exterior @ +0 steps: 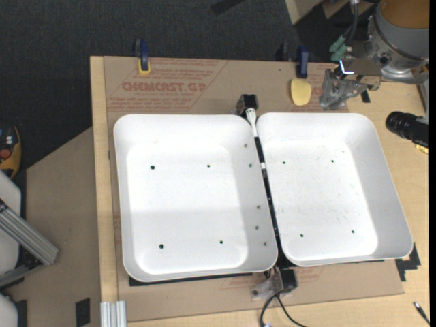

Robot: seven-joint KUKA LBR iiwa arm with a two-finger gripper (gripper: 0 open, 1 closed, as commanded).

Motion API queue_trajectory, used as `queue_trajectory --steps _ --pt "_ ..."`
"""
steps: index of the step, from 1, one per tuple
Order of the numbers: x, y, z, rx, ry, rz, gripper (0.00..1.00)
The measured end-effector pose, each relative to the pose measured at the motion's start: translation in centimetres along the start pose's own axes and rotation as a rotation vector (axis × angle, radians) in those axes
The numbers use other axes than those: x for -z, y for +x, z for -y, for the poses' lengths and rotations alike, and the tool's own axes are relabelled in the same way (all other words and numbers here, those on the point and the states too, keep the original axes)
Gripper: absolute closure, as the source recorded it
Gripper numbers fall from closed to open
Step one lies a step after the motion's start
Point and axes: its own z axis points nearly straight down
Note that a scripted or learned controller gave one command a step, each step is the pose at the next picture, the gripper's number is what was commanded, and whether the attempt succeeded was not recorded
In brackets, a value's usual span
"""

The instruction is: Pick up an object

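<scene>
The yellow lump (300, 91) lies on the brown board (170, 87), not in a bin. It sits just past the far rim of the right bin (381, 182), near that bin's 11 o'clock corner. In the whole view it is up at about 1 o'clock.

My gripper (336, 94) hangs over the board just beside the lump, at its 3 o'clock. There is a small gap between us, so I am not touching it. I point down at the board. I cannot tell if my grip is wide or closed; it is too small and too dark to see. My grey arm (402, 26) comes in from the top corner at 1 o'clock.

The left bin (129, 182) lies side by side with the right bin. Both are white with a few black dots on the floor. A black clip (246, 104) sits where the two bins meet, at their 12 o'clock end. A blue clamp (302, 61) stands at 12 o'clock from the lump, on the board's far edge. Another blue clamp (142, 50) is far off at 9 o'clock from that one.
</scene>
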Motion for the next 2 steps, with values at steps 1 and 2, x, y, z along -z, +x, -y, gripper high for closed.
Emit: queue_trajectory --steps 1,2 --pt "-9.4 3.0 -3.1 -0.005 0.025 0.0 1.0" --pt "-8.3 2.2 -2.9 -0.009 0.015 0.001 1.0"
